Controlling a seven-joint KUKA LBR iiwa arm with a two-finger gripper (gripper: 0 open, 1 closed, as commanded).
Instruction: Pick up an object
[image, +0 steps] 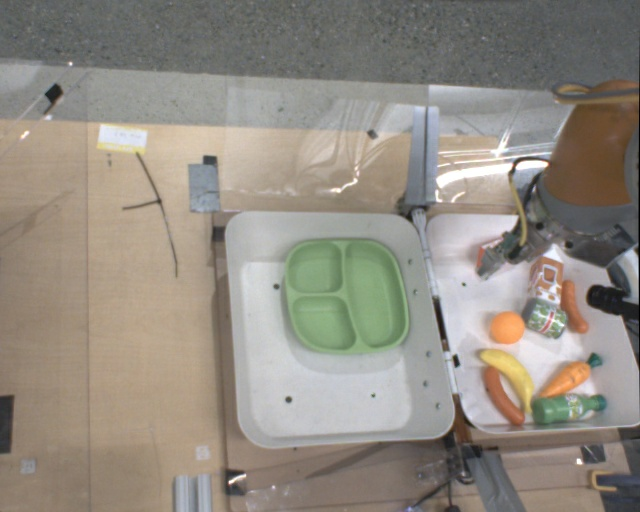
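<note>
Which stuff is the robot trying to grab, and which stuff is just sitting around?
For the job: gripper, carton, can, orange, banana, sausage, carrot, green bottle.

Just lying about: green plate, black wire, yellow label.

matt green plastic tray (347, 296), wooden bench (100, 330)

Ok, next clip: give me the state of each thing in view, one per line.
Green divided plate: flat in the left bin, nothing in its compartments.
Orange: loose in the right bin.
Banana: lying beside a sausage.
Carrot: lying flat.
Green bottle: on its side.
Carton: lying flat.
Gripper: over the right bin, grip unclear.
</note>
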